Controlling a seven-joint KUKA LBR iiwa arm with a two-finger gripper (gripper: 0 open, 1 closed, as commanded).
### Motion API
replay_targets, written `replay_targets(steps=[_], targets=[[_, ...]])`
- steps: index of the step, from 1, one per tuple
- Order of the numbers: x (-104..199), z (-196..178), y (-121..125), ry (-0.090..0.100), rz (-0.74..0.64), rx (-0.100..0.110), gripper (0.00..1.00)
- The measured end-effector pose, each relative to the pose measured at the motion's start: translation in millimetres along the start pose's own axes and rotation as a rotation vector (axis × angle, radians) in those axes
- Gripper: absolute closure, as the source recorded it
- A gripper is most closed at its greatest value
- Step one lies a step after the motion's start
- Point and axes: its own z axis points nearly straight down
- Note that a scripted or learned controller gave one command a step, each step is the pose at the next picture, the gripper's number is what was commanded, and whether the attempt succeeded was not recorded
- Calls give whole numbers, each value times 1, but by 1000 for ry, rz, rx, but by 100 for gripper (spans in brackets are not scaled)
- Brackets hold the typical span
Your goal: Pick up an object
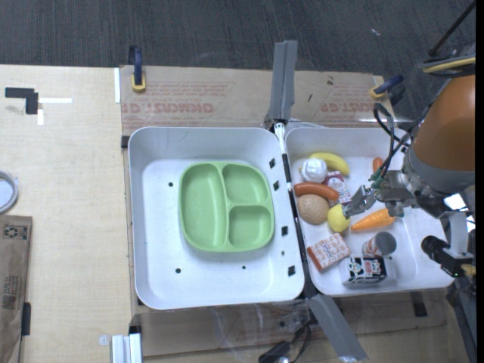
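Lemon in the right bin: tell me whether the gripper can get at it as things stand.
Probably yes. The gripper hangs just beside the lemon, whose top is uncovered, though the carrot and brown roll crowd its sides.

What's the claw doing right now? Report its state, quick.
Claw: low in the right bin, among the toy food beside the lemon; open or closed cannot be told.

I see my gripper [361,200] low in the right bin [423,278], beside a lemon [337,218] and carrot [372,220]; a green divided tray [225,206] sits in the left bin [151,225].
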Motion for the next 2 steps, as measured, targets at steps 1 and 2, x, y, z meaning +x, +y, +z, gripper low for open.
replay_targets(steps=[1, 2], targets=[[-44, 92, 21, -1, -120, -4, 0], [-74, 107, -26, 0, -94, -4, 0]])
